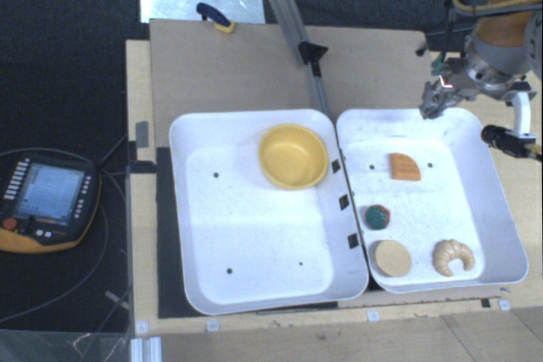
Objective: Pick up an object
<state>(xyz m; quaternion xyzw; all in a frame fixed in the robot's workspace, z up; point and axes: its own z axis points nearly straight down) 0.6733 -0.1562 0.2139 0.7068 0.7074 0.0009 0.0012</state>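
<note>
One croissant (pixel 453 257), one cookie (pixel 392 258), one ball (pixel 377 217), one bowl (pixel 293 155).

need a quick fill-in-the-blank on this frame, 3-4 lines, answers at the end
1. The yellow bowl sits in the ____ bin.
2. The right bin holds ____ items.
3. The croissant lies right of the round ____.
4. The gripper hovers at the right bin's ____ edge.

Answers: left; four; cracker; far
</note>
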